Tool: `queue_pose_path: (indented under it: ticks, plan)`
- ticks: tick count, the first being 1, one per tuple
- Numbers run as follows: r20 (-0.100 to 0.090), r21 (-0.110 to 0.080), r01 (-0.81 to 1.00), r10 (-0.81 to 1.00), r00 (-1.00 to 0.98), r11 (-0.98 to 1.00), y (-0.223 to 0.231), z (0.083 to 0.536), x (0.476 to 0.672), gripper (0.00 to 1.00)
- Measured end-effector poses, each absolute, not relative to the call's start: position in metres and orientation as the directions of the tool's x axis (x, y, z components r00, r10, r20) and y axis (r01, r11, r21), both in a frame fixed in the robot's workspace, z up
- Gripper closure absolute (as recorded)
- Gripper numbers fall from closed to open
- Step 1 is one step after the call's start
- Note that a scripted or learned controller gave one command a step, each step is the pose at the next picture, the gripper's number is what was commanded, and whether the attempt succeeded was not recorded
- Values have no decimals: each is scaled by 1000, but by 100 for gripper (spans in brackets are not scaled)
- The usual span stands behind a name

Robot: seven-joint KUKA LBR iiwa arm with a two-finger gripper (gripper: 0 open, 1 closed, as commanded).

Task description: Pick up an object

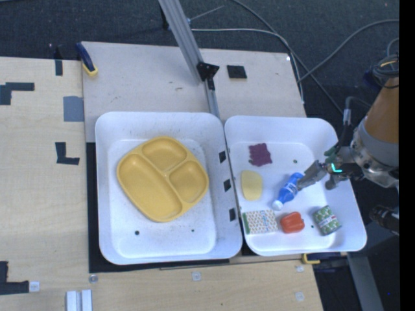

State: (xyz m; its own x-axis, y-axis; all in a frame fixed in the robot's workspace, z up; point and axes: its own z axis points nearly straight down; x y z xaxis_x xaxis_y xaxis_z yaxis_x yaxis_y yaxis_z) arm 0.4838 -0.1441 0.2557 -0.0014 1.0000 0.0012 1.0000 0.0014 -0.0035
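The right bin (pixel 337 141) holds several small objects. A blue bottle with a white cap (pixel 289 189) lies tilted near its middle. Around it are a purple patch (pixel 259 154), a pale yellow lump (pixel 251 184), a green-and-white patterned box (pixel 260 221), a red-orange piece (pixel 292 222) and a green patterned can (pixel 326 219). My gripper (pixel 323 177) hangs over the bin's right side, just right of the bottle's blue end. Its fingers stand open with nothing between them.
A yellow divided plate (pixel 163 177) lies in the left bin (pixel 107 173). A slanted metal pole (pixel 185 31) and cables cross the bench behind the bins. The arm's orange band (pixel 384 115) is over the right bin's outer rim.
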Motion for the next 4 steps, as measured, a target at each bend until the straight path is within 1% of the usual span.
queue_pose_path:
  ticks: [1,2,3,4]
  plan:
    - [1,-1,1000,1000,-2,2,-144,256,484,0]
    - [1,-6,1000,1000,-1,1,-139,210,490,0]
    - [1,-7,1000,1000,0,0,-143,165,488,0]
    - [1,-5,1000,1000,2,-2,-145,102,488,0]
